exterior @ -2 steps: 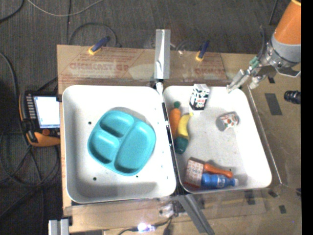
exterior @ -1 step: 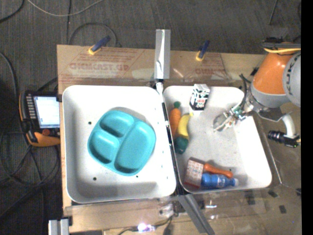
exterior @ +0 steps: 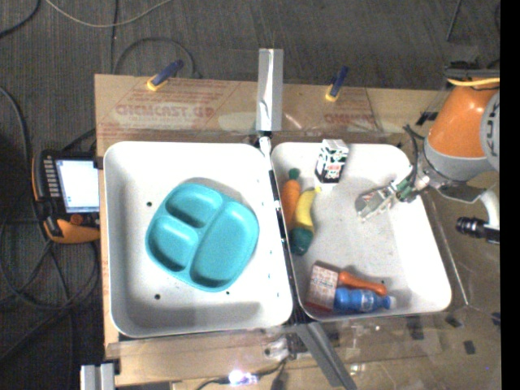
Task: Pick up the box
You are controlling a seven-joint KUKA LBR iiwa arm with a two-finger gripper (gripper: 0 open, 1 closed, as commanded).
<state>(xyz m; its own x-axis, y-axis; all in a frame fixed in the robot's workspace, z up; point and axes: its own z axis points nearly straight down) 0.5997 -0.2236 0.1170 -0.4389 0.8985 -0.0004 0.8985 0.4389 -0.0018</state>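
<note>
front edge: blue bottle (exterior: 362,301) lying on its side in the right bin (exterior: 431,266), touching an orange marker-like stick (exterior: 363,283) and a flat red-and-white packet (exterior: 322,285)
box: small white box with dark print (exterior: 331,160), up at the far edge of the right bin, standing a little tilted
box vs end effector: box sits to the left of and farther back than the end effector (exterior: 373,202), apart from it, bare bin floor between them
end effector: down low over the middle of the right bin, fingers slightly spread, nothing between them, and whether the tips touch the floor i can't tell
arm: grey with orange band (exterior: 459,128), coming in from the right
left bin (exterior: 122,242): one teal divided plate (exterior: 203,234)
by the divider: one carrot (exterior: 291,199), one banana (exterior: 305,208), one dark green piece (exterior: 301,239), bunched together
count: two bins, one box, one bottle, one plate
worktop (exterior: 195,108): two clamps on the far edge
</note>
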